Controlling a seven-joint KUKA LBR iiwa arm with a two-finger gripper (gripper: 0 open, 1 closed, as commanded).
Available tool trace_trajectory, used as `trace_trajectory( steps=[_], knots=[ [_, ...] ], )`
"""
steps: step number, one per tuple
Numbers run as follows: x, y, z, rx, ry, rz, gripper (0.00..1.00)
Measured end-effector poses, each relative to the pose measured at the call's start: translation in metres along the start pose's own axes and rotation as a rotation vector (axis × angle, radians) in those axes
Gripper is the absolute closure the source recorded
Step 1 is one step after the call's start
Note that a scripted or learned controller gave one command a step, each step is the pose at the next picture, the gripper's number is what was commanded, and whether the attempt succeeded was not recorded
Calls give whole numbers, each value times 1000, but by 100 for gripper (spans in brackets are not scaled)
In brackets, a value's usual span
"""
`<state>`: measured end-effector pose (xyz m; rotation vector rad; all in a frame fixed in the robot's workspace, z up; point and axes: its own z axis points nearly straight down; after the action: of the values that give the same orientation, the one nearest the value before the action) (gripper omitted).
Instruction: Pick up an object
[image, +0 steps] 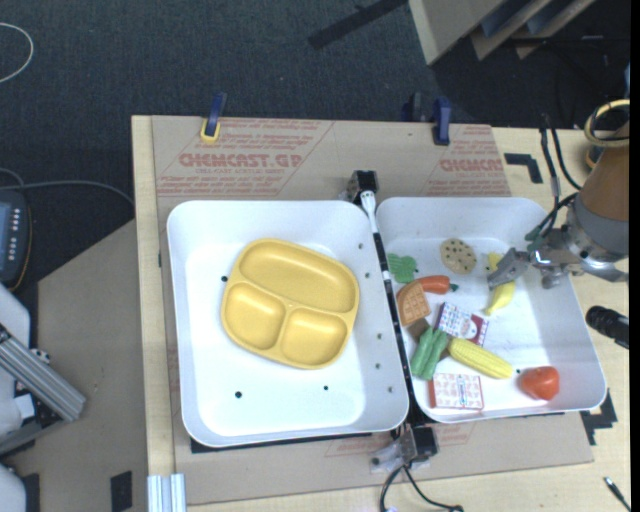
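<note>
Gripper (512, 268): above right bin (560, 225), just over the banana (500, 296).
Fingers: cannot tell if spread or clenched.

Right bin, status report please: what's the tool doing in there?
Tool low in right bin, beside banana. Nothing seen gripped. Cookie, corn, tomato close around.

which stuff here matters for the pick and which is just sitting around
For the pick: gripper, banana, cookie, corn cob, tomato, green pepper, right bin.

Just lying about: yellow divided plate, left bin, blue clamp.
</note>
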<state>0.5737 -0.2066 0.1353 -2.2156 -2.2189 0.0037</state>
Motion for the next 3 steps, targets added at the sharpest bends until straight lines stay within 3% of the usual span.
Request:
trace_trajectory(
  steps=[1, 2, 3],
  knots=[
    [1, -1, 53, 0, 0, 1, 0],
    [0, 1, 39, -7, -3, 1, 100],
    [3, 9, -7, -12, -5, 0, 100]
  ],
)
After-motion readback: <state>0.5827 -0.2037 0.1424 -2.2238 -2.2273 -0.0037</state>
